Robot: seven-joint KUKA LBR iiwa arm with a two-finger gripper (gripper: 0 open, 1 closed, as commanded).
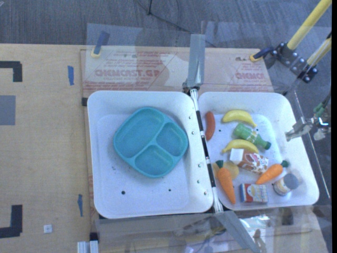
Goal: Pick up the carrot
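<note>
1. The gripper (pixel 308 126) sits at the right edge, too small and blurry to read.
2. One carrot (pixel 225 184) lies in the right bin (pixel 295 109).
3. The bins rest on a wooden bench (pixel 42 141).

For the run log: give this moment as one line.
task: pick carrot | carrots: in right bin, untouched | tray: left bin
</note>
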